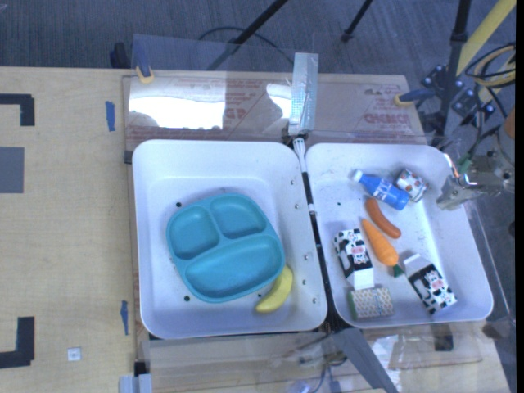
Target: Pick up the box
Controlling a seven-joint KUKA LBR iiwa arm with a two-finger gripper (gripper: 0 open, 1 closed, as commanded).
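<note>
In the right bin (471, 244), a cow-print box (354, 256) lies near the middle. A second cow-print box (431, 287) lies toward the front right corner. A small speckled tan box (372, 302) sits by the front wall, just below the first carton. A grey metal piece that looks like my gripper (458, 188) hangs over the bin's right rim, above and to the right of all the boxes. It touches none of them.
The right bin also holds a blue bottle (383, 189), a small can (410, 184), a sausage (383, 218) and a carrot (381, 244). In the left bin (155, 244) are a teal divided plate (225, 246) and a banana (277, 293). Stands and cables crowd the far right.
</note>
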